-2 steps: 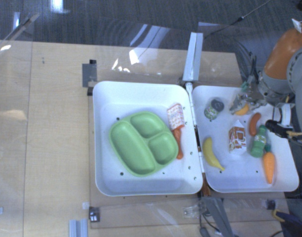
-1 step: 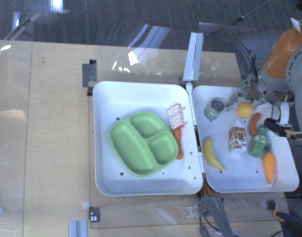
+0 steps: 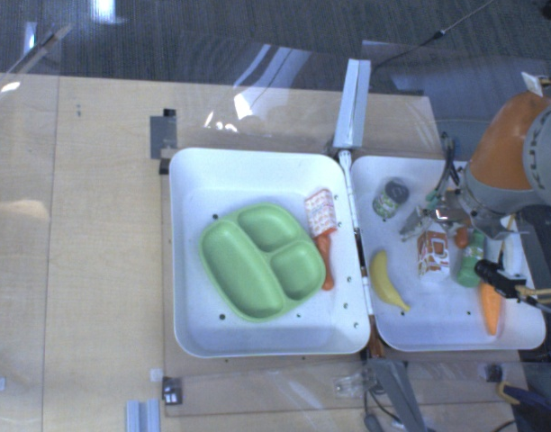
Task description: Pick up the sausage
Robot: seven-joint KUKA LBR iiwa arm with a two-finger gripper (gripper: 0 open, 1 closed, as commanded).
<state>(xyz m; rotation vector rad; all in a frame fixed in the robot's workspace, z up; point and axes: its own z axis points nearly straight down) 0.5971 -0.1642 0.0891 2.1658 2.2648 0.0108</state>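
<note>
1. Bench: flat, pale wood-grain surface. It carries two shallow white bins side by side.
2. Left bin and right bin: smooth, rigid plastic with rounded corners. Their adjoining walls touch.
3. Arm: grey with a glossy orange band. It enters from the view's right and hangs over the right bin.
4. Divided plate: green, matte, three compartments. It lies in the left bin.
5. Gripper: metallic, over the upper middle of the right bin. Whether it is apart or closed cannot be told; nothing is seen in its grasp.
6. Banana: yellow, curved. It lies near the right bin's left wall.
7. Sausage: orange-red, smooth, slender cylinder. It lies in the left bin, between the plate's right rim and the bin's right wall, just below a red-and-white packet.

Critical relation: the sausage lies to the view's left of the gripper and slightly lower, across the shared bin walls. Its long axis runs roughly top to bottom of the view. The grasp likely needs to close across that axis. The nearby plate rim and wall leave little clearance.
</note>
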